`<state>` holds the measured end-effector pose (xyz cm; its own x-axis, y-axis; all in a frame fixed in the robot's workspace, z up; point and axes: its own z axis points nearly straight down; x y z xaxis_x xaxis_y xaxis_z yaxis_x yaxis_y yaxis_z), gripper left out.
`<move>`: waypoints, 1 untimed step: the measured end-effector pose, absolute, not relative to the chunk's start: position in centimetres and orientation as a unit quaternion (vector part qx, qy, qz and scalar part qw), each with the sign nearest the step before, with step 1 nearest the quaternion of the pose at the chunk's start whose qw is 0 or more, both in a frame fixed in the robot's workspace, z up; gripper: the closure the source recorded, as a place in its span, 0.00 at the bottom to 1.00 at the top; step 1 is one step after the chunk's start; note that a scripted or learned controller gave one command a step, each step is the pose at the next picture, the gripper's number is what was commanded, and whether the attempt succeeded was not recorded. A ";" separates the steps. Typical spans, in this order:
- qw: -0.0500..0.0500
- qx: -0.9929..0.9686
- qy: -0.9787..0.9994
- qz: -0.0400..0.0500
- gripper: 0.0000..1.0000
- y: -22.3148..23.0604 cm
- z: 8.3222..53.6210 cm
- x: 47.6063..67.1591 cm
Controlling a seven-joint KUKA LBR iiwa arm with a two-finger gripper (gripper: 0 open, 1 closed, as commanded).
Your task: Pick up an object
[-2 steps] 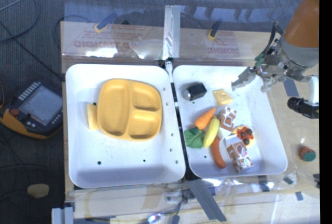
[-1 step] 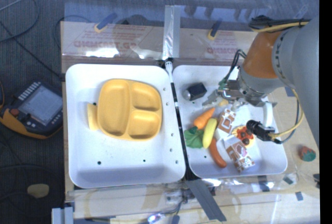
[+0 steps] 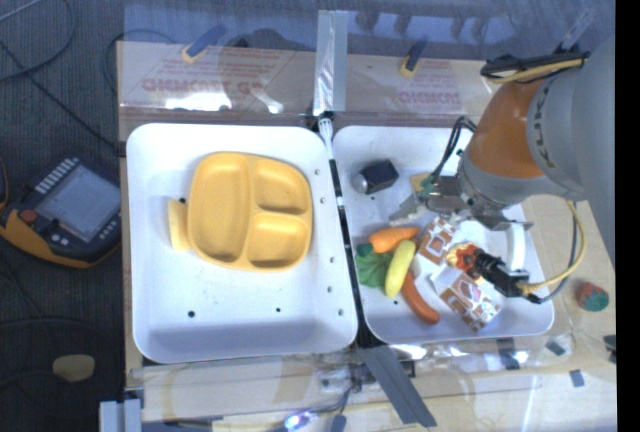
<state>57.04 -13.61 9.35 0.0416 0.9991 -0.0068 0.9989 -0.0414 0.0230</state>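
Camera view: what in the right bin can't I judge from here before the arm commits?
- Gripper: fingers masked by the grey arm's wrist; grip state unreadable.
- Patterned orange-and-white box: upper end under the wrist.
- Green object: mostly covered by the yellow banana and orange carrot; identity unclear.
- Small dark grey block: too small to identify.

Arm [image 3: 560, 120]: cut off by the right edge, so only the wrist end and orange band can be seen.
Gripper [image 3: 440, 205]: tucked under the wrist; can't tell how it stands.
Right bin [image 3: 365, 305]: far right part covered by the arm.
Patterned box [image 3: 455, 275]: upper end hidden beneath the gripper.
Green thing [image 3: 370, 265]: mostly buried under the banana [image 3: 400, 267]; can't say what it is.
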 end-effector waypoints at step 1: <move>0.011 0.722 0.692 0.005 1.00 -13.7 10.2 57.0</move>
<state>57.05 -13.74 10.25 0.0431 0.9990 -0.0077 0.9988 -0.0429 0.0226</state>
